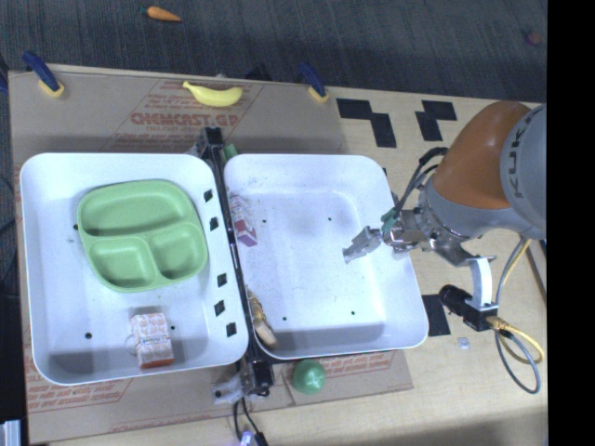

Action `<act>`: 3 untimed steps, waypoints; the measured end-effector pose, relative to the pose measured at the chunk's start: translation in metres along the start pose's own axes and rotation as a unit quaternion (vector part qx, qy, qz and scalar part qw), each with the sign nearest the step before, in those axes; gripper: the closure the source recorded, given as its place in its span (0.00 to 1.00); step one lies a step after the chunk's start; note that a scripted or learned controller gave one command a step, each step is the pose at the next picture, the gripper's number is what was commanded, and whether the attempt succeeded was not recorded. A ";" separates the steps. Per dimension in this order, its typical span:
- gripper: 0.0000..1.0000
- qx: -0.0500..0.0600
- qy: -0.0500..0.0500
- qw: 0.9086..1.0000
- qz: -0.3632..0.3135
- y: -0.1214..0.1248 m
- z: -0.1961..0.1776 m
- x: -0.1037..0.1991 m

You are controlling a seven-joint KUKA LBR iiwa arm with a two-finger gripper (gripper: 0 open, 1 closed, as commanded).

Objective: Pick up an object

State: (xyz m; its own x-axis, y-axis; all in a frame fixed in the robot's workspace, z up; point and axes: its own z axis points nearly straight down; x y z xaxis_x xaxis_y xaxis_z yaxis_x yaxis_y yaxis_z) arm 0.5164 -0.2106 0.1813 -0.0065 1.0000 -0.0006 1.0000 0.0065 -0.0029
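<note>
The pincer (358, 246) hovers near the right bin's (395, 309) right wall — grip state unreadable — with the small red-and-white packet (244, 221) well leftward, against the divider.

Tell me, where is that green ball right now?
The green ball lies outside the bins, on the cardboard just below the right bin's near edge, at the bottom middle of the camera view.

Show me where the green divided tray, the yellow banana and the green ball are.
green divided tray (141, 234), camera view, middle of the tray in the left bin
yellow banana (213, 93), camera view, middle of its curve
green ball (309, 376), camera view, its centre
</note>
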 end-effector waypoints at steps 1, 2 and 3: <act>0.00 -0.001 0.000 1.000 0.001 0.018 -0.014 -0.001; 0.00 -0.001 0.001 1.000 0.000 0.072 -0.004 0.000; 0.00 -0.002 0.000 1.000 0.001 0.140 -0.049 -0.001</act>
State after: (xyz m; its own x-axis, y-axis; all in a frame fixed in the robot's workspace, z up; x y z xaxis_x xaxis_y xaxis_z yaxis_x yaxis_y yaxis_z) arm 0.6569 -0.2106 0.2300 -0.0051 1.0000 0.0002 1.0000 0.0051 0.0013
